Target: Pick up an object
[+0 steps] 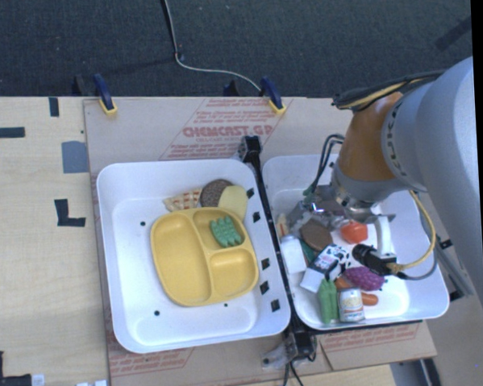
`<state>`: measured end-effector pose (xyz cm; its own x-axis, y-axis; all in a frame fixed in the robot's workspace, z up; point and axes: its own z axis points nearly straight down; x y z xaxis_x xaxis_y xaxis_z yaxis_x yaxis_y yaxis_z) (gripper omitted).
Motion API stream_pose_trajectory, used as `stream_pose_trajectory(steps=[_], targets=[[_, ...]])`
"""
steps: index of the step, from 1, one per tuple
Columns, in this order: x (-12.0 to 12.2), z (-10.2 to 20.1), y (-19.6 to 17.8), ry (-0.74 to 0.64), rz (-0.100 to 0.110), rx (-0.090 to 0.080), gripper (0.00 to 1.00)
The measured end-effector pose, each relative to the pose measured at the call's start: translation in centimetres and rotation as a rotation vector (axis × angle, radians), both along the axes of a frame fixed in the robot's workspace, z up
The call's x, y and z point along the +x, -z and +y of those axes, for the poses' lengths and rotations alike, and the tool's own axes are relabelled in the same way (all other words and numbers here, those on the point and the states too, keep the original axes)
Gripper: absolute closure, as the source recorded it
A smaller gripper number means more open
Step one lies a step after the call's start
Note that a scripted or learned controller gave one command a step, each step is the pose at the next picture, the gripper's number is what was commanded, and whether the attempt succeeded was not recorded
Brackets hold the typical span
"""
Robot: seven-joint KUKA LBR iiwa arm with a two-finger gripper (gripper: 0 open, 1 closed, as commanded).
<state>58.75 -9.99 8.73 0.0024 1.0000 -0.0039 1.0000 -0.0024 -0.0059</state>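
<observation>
Centrally, the right bin holds a crowded cluster of small objects beneath the arm's wrist: a white bottle-like piece against the bin's left wall, a brown disc just beside it, a black-and-white patterned item next to a small white block, an orange-red piece toward the middle, a purple cluster resembling grapes, a green bottle standing near the front wall, and a small can with a red band touching the bottle's right side. The gripper sits low over the rear part of this cluster, close to the brown disc and the orange-red piece; its fingers are masked by the wrist hardware, so whether they are spread, closed, or gripping anything cannot be told. The arm, grey with an orange band, enters from the right and covers the bin's rear right corner. In the left bin, a yellow divided tray lies tilted, with a green ridged item in its upper right compartment. Behind the tray rest a waffle-like piece, a dark brown round object and a pale yellow block, all close together. Both bins stand on a cardboard sheet fixed with blue-and-yellow clamps.
</observation>
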Motion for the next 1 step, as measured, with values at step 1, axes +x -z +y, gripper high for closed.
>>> stream_pose_trajectory(steps=[1], targets=[[-0.47, -0.6, 0.26, -0.006, -0.01, 0.005, 0.0]])
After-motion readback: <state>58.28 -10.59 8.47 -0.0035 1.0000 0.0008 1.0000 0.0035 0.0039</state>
